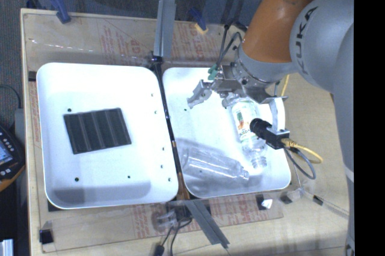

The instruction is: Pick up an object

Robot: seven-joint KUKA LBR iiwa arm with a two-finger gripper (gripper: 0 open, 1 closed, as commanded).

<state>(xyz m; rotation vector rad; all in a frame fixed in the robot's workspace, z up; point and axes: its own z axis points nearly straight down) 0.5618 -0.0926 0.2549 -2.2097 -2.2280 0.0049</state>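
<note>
So there are two candidates for the pick, both in the right-hand shallow white plastic bin (198,179). One is a small clear plastic bottle with a white-and-orange label (246,128), lying on its side just below and right of the end effector (210,92), neck pointing toward the bin's near edge. The other is a clear, crinkly plastic bottle (210,163) lying flat across the bin floor, lower down and a bit left of the end effector, close to the first bottle's cap end.

The end effector sits over the far part of that right bin, tilted toward the divider. Honestly I can't tell whether it's open or closed from this angle, the metal bits blur together, and nothing is visibly held in it. Above it is the grey arm with the orange band (277,26), coming in from the right.

A black cylindrical part with a yellow cable (267,133) hangs off the wrist, right next to the labelled bottle.

Left of the end effector, across the divider, the other white bin (54,86) has a dark ribbed rectangular pad (97,130) lying flat. Both bins sit on the pale wooden tabletop (90,29).
</note>
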